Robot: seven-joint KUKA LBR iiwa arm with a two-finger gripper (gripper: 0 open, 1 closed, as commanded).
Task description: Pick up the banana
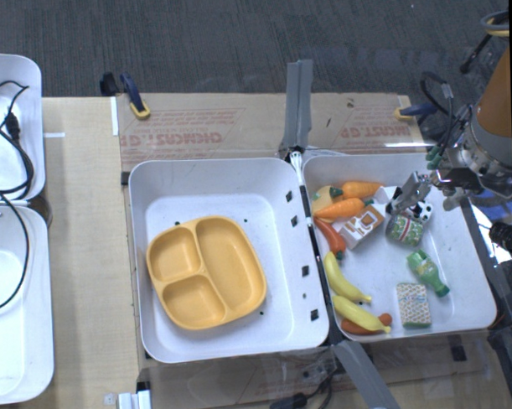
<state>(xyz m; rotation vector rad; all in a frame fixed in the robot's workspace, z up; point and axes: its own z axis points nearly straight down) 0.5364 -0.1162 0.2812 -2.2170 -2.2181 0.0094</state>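
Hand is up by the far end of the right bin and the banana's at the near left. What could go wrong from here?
The banana lies against the bin wall, so one finger may hit it. A second yellow piece and a red pepper touch it, inviting a wrong grab. The hand sits over a green can and may nudge it.

Left bin (149,270): yellow 3-compartment plate (206,272), centre frame. Right bin (474,313): 2 carrots (350,198) upper left, green bottle (429,273), small packet (413,305) lower right.
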